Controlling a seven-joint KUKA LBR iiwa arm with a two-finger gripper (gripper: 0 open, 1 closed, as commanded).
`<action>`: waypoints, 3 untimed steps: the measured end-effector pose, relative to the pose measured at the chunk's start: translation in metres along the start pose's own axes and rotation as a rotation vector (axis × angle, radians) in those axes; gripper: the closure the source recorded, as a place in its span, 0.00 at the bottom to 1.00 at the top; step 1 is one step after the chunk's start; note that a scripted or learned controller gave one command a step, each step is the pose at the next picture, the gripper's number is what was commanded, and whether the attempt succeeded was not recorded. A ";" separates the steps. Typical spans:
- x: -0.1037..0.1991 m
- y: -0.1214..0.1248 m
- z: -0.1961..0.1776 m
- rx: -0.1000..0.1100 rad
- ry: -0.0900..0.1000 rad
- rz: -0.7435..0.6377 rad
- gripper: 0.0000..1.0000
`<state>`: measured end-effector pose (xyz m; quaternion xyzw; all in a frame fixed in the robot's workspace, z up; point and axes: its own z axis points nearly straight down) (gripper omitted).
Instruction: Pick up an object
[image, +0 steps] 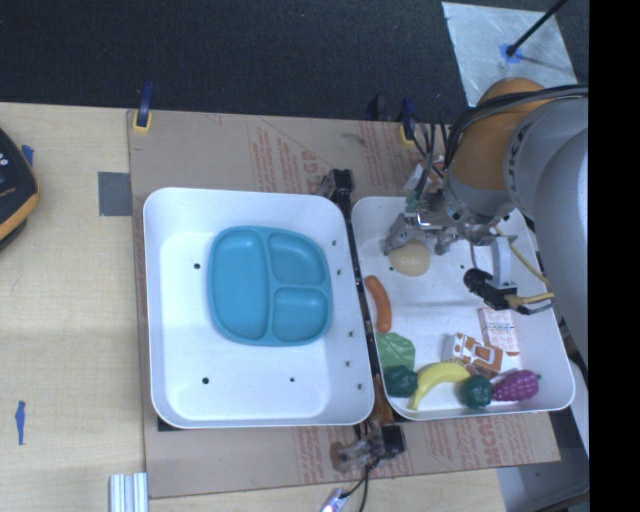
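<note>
We saw the gripper (408, 238) poised over a beige ball (409, 260), fingers apparently spread, nothing lifted yet.

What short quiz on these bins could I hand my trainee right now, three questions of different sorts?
1. True or false: the blue divided plate lies in the left bin.
2. Multiple choice: which item lies nearest the claw? A) banana B) beige round object C) purple grapes
3. Fill in: the sausage lies along the ____ wall of the right bin.

Key: 1 true. 2 B; the beige round object sits just below the claw, while the banana and grapes lie along the bin's near edge. 3 left, the wall next to the other bin.
</note>
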<state>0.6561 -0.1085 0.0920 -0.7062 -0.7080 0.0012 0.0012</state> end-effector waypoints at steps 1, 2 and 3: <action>-0.003 0.000 0.000 -0.001 0.000 0.001 0.00; 0.006 0.000 0.000 0.003 0.001 -0.002 0.00; -0.013 0.000 0.000 -0.001 -0.001 0.000 0.00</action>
